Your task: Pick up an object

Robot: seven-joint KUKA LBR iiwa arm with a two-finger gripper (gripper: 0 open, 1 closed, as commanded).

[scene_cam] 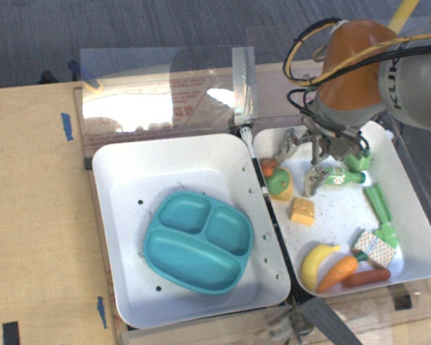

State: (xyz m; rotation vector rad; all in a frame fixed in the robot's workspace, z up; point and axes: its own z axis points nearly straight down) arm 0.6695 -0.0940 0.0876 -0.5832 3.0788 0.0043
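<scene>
The gripper [319,165] is seen spread wide with nothing in it, low in the right bin [421,214]. The cheese block [303,211] lies just below it, toward the front.

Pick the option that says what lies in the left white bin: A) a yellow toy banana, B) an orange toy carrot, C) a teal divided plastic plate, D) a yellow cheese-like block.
C: the teal divided plastic plate lies alone in the left white bin.
</scene>
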